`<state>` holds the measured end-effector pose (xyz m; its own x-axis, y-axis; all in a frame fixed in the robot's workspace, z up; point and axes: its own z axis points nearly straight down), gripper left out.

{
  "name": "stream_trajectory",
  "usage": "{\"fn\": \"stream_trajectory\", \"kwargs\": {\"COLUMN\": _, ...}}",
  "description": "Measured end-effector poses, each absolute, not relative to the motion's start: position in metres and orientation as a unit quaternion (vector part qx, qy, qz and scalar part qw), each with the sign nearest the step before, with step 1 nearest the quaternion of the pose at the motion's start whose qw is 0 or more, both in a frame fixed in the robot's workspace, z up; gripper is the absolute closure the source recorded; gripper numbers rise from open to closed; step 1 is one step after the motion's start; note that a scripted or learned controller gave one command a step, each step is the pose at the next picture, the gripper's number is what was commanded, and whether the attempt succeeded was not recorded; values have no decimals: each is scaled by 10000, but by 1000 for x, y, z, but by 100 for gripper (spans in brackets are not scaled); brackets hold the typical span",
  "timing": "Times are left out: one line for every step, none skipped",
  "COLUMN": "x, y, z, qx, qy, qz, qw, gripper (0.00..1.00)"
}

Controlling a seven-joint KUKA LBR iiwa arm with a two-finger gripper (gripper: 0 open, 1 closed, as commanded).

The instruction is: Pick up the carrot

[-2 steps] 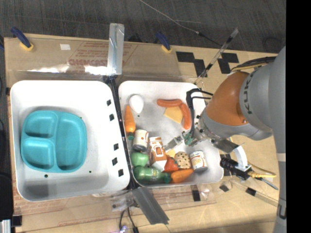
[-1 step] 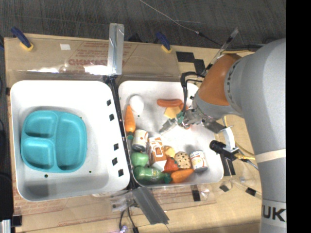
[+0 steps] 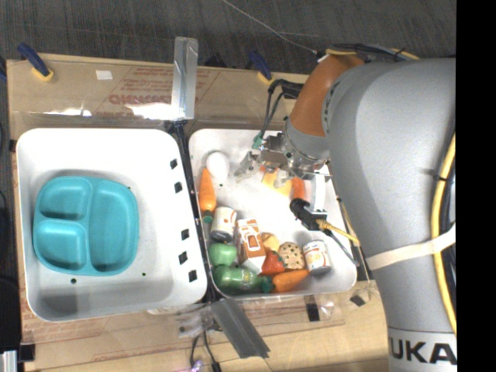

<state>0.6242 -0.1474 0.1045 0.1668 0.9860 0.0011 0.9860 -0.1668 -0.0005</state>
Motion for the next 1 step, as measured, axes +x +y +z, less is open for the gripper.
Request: {"fn": "stream_trajectory", "kwargs": {"x": 658, "y": -149, "z": 106, "qx": -7170, "qy": -6971, "qz": -2, "qw": -4, "gripper": 0}}
